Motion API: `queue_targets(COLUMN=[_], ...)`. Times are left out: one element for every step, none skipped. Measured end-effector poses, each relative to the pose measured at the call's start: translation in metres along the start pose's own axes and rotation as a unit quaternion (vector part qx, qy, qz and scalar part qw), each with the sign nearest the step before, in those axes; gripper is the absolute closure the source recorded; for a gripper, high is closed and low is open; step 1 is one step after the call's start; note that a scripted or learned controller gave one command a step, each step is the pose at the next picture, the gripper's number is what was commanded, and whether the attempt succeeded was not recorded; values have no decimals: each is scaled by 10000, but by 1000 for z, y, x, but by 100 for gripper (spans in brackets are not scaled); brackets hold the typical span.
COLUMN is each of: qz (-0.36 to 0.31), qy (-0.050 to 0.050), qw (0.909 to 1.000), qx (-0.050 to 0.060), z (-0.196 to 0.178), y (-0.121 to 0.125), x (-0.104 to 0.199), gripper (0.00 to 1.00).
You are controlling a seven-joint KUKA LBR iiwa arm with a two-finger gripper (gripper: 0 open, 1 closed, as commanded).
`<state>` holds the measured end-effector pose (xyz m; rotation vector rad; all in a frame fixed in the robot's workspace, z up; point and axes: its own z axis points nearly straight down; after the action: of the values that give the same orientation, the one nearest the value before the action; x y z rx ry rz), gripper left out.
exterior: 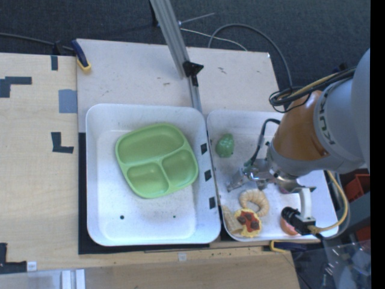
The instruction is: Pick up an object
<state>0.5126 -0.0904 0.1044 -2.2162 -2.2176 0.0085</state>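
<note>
Fingers (240, 176) apart beside beige ring toy (254, 201)

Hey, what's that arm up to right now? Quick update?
Gripper low in right bin, nothing seen between its fingers. Ring-shaped pastry just beside it, not lifted. Green toy close by; green divided plate in left bin.

Robotics laboratory: industrial arm (328, 131) over two white bins (96, 161), loose cables (240, 32), taped wooden bench (30, 161).

open floor around green tray (157, 159) in left bin (96, 161), right bin (212, 131) cluttered
</note>
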Motion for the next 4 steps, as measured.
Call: queue_targets(qz=[-10, -4, -2, -6], qy=[7, -6, -9, -10], qw=[10000, 10000, 10000, 10000], qx=[-16, -61, -68, -64], z=[-13, -75, -136, -187], y=[1, -2, -3, -2], x=[1, 1, -5, -5], gripper=[100, 100, 100, 100])
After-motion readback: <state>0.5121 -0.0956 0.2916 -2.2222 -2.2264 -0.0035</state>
